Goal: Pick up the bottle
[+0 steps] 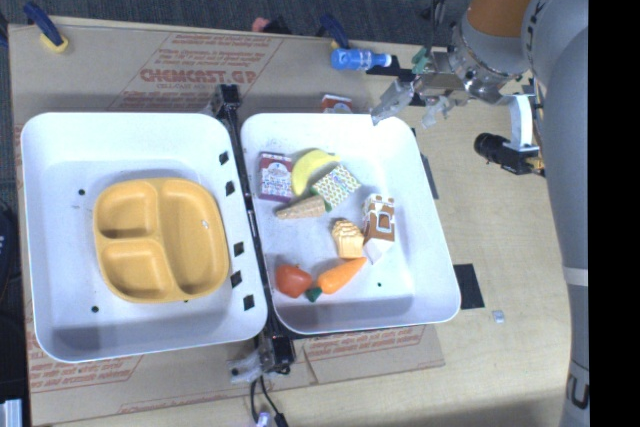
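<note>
From my station I judged this the approach step — nothing was gripped. The bottle (360, 60), blue with a pale cap, lay on its side on the bench (500, 245), outside the right bin (425, 215) and just beyond its far rim. Its long axis ran roughly left to right across the view, the blue body to the left and the cap end pointing right, toward the arm. The hand (408, 111) hung over the bin's far right corner, near the bottle but apart from it; its two fingers stood spread with nothing between them. To my eye the next move called for shifting the hand up the view and a little left, turning it so the fingers straddled the bottle across its axis — then descending and closing.
</note>
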Motion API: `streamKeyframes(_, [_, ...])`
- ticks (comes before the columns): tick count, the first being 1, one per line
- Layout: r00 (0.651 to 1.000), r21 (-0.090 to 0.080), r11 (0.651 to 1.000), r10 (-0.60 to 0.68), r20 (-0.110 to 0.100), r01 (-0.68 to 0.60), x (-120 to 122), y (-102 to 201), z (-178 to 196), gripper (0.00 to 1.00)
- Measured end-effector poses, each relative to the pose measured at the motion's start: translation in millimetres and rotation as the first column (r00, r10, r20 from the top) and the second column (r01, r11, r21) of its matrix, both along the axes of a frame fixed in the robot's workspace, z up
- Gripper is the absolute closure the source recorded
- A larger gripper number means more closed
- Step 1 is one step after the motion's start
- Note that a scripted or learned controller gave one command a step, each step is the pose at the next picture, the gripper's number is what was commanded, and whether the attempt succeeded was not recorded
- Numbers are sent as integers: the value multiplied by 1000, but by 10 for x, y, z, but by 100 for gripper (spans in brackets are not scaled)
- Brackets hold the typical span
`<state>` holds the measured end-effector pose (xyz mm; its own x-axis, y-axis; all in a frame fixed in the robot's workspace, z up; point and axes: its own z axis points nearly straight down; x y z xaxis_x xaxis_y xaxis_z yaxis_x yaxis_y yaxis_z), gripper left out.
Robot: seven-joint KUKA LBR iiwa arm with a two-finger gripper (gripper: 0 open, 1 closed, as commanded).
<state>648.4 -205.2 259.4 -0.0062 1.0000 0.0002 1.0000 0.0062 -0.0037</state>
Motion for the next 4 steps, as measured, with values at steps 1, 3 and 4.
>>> streamKeyframes(1, [967,-1,967,-256,1,256,82,361,518,0])
streamKeyframes(3, [948,-1,948,-319,2,319,79,1702,2104,0])
streamKeyframes(4, [876,-1,876,-482,3,482,-858,1805,2722,0])
